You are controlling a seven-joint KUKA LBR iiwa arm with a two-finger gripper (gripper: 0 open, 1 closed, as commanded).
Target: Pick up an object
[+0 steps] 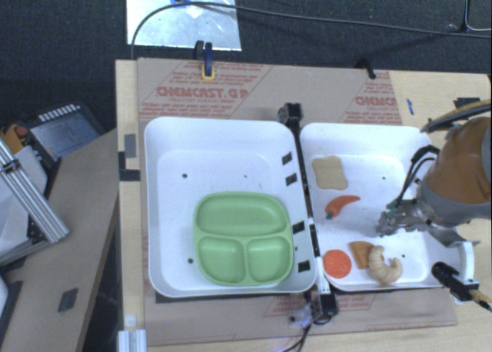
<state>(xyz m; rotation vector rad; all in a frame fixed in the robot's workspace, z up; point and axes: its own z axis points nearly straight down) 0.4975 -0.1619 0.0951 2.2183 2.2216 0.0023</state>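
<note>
While the gripper [390, 220] hangs at the frame's right, jaw state unclear, a pepper [341, 204] lies just left.

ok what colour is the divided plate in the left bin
Pale green: the three-compartment plastic plate shows clearly in the camera view.

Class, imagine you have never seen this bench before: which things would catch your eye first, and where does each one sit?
The large green divided plate draws the eye first, lying in the left bin toward its near edge. Next comes the cluster of small food items in the right bin: a red chili pepper mid-bin and an orange-red round slice near the front. The gripper hovers beside them on the right.
</note>
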